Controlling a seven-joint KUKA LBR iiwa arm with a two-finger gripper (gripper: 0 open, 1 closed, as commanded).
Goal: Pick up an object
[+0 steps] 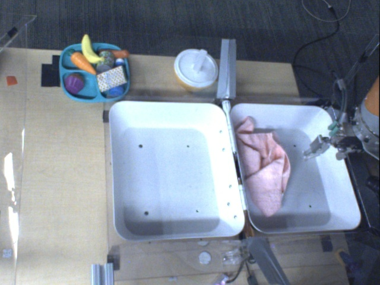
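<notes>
A crumpled pink cloth [264,164] lies in the left half of the right bin [332,218], close against the divider side. My gripper [325,147] hangs over the right part of the same bin, near its right wall, reaching in from the right. It is apart from the cloth, with a stretch of bare bin floor between them. Nothing shows in its grasp.
The left bin [172,165] sits beside the right one, with a metal bar [227,70] at the seam between them. Behind the bins stand a blue tray of toy food [95,70] and a white lidded cup [196,69]. Cables [323,8] trail at the back right.
</notes>
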